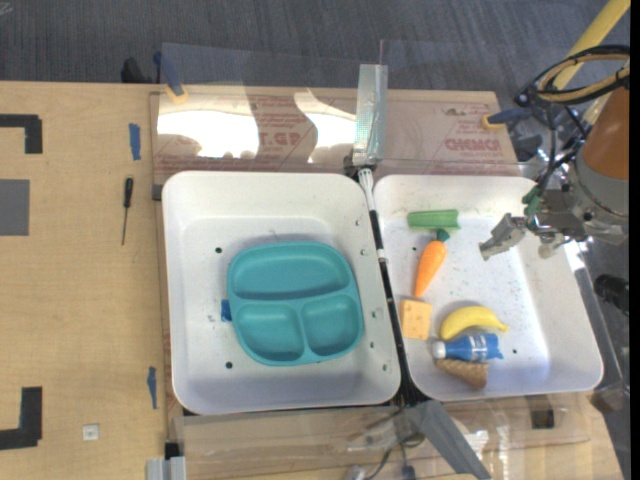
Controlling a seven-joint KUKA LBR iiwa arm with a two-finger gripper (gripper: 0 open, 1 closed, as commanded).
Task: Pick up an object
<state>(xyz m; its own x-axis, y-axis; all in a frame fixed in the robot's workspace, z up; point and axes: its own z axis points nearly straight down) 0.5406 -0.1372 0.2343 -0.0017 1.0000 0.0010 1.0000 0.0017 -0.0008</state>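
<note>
The right bin (560, 368) holds several toy foods. A green block (433, 220) lies at the back, with an orange carrot (430, 266) just in front of it. Nearer the front are a yellow cheese wedge (417, 319), a banana (473, 320), a small blue bottle (470, 348) and a brown cone-shaped piece (462, 371). My gripper (522, 241) hangs over the bin's back right part, to the right of the carrot and the green block. It is open, with nothing between its fingers (497, 238).
The left bin (190, 218) holds a teal divided plate (293, 301). A ridge (378, 258) separates the two bins. A clear upright panel (370, 113) stands behind them. The arm and its cables (575, 73) fill the right side.
</note>
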